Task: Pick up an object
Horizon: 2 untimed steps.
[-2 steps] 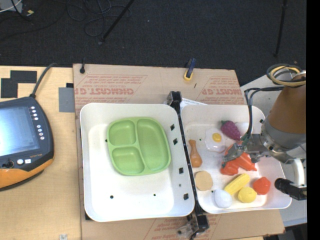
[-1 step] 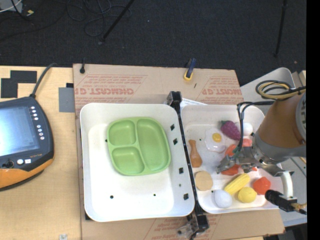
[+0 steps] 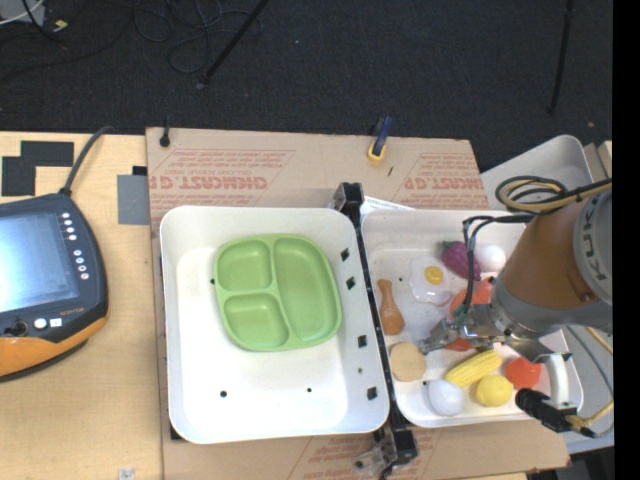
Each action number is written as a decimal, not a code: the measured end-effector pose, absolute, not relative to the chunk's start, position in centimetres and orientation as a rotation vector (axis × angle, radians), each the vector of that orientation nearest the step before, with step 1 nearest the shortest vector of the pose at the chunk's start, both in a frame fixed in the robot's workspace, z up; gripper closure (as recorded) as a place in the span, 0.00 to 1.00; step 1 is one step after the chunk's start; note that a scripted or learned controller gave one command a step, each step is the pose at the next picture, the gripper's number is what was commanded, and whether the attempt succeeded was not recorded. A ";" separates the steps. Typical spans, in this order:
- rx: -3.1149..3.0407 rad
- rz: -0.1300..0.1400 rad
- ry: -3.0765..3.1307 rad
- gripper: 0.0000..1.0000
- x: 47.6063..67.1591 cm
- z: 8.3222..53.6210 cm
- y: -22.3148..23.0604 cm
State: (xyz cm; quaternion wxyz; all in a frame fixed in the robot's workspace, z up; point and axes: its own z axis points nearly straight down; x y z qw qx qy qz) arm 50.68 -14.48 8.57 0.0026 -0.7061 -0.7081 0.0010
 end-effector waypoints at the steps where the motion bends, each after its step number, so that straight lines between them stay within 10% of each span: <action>1: -2.224 0.001 -2.214 1.00 50.7 9.8 -14.8; 2: -2.221 -0.001 -2.221 1.00 50.6 14.3 -14.1</action>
